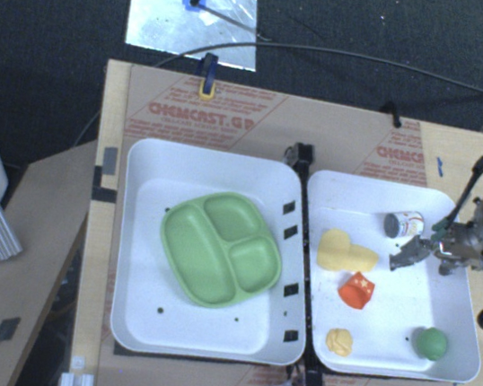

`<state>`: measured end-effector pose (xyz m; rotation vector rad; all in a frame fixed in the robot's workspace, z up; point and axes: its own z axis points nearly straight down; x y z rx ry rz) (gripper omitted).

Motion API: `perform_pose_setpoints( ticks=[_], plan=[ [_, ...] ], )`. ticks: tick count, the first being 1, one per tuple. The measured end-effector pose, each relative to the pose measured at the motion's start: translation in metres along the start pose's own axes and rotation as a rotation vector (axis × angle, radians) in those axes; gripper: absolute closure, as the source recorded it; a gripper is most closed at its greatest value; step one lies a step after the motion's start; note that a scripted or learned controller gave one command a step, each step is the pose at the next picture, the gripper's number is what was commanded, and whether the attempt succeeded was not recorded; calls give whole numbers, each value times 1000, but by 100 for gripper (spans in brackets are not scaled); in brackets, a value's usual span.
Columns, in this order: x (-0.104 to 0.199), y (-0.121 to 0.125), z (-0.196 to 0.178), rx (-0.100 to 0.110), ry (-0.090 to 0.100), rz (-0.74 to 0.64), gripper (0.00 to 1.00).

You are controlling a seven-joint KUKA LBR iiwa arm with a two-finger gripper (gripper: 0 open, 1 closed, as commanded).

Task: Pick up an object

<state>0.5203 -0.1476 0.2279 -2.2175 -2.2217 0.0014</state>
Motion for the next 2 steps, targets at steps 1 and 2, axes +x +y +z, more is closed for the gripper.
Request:
perform_pose_setpoints(
  ticks=[1, 2],
  plan=[
    [10, -1, 48, 1, 1, 2, 0],
    [4, 4, 107, 1, 0, 1, 0]
  ],
)
